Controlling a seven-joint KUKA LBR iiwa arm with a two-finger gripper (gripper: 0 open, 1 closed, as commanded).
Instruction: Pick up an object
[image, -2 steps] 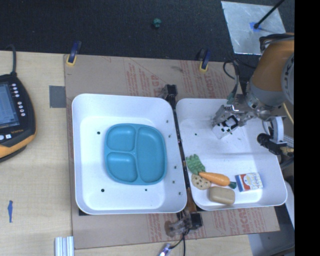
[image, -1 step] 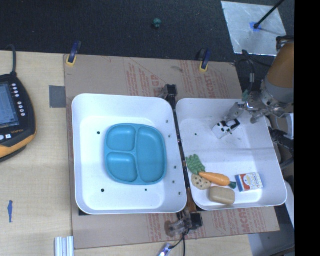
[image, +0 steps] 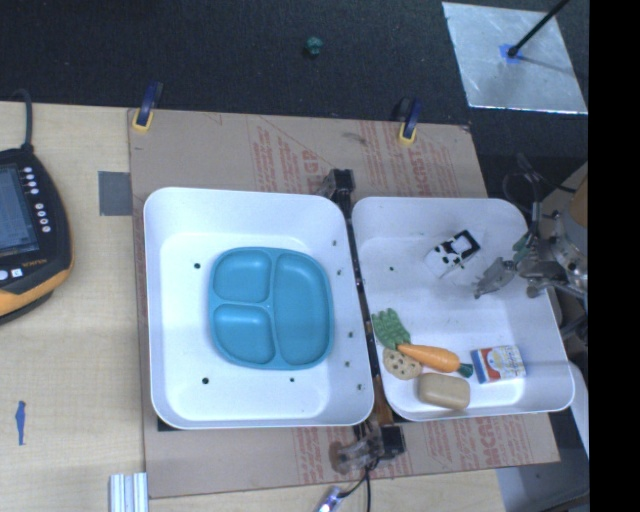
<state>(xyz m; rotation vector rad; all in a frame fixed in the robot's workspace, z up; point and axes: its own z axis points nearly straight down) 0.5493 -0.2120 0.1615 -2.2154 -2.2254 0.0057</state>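
Five objects wait in the right bin (image: 452, 213) as I approach, nothing picked yet.
My gripper (image: 497, 280) hovers at its right edge, fingers apart, empty; next, descend on the cow toy (image: 453, 252).

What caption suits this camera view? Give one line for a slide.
Gripper hovers at the right bin's edge near a cow toy; blue plate in the left bin.

Even, fairly bright overhead light washes the two white bins (image: 250, 405) close to overexposure, with little detail on their walls. Shadows are soft and short, lying just beside the blue plate (image: 271, 306). A pale patch of glare sits on the dark floor (image: 515, 55) at top right. The whole frame is slightly soft and grainy, most of all at the gripper (image: 510, 270).
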